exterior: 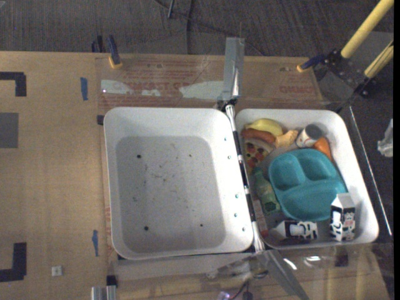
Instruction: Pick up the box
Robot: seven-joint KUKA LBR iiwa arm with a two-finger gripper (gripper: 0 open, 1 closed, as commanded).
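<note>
Two cow-print milk cartons in the right bin point(365, 195)

One carton stands upright point(342, 216), one lies flat point(299, 230), beside the teal divided plate point(306, 185); gripper state unknowable.

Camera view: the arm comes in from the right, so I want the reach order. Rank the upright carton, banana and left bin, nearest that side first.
1. Upright carton, near-right corner of the right bin.
2. Banana, far-left part of that bin.
3. Left bin, beyond both, farthest.

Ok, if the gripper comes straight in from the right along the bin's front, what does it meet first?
Likely the right bin wall, then the upright cow-print carton in its front-right corner; approach height is unclear.
</note>
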